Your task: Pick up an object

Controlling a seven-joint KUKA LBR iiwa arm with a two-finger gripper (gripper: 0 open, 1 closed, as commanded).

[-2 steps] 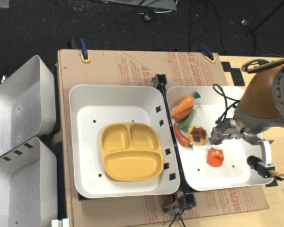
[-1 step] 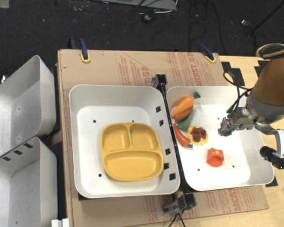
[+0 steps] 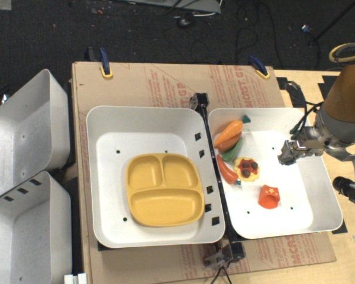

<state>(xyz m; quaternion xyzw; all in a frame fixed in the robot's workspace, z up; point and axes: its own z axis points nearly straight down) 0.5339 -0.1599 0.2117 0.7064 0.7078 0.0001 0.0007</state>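
- The surface (image 3: 142,78) is a brown board with red print, sitting on a dark floor (image 3: 41,22) strewn with cables; two blue clips (image 3: 105,64) hold its far edge.
- A pale wooden top (image 3: 310,78) shows at the far right corner, behind the arm.
- Two white bins sit side by side on the surface, touching along a black divider (image 3: 212,158).
- The left bin (image 3: 103,135) holds a yellow tray (image 3: 164,189) with three compartments.
- Two spare white bins (image 3: 26,129) lie tilted off the surface at the far left.
- The arm (image 3: 343,99) reaches in from the right, with its orange band above the grey wrist.
- The jaws (image 3: 287,154) hang over the right bin (image 3: 296,212), near its right half, above bare white floor; whether they are released or clenched I cannot tell, and nothing shows between them.
- A red pepper (image 3: 269,196) lies below and a little left of the jaws, near but apart from them.
- A small pizza slice (image 3: 247,168) with dark spots lies left of the jaws, well apart.
- A red chili (image 3: 225,170) lies just left of the pizza, touching it or nearly so, against the divider.
- A carrot (image 3: 229,132) lies tilted over a green piece (image 3: 232,149), up and left of the jaws, at the bin's far left side.
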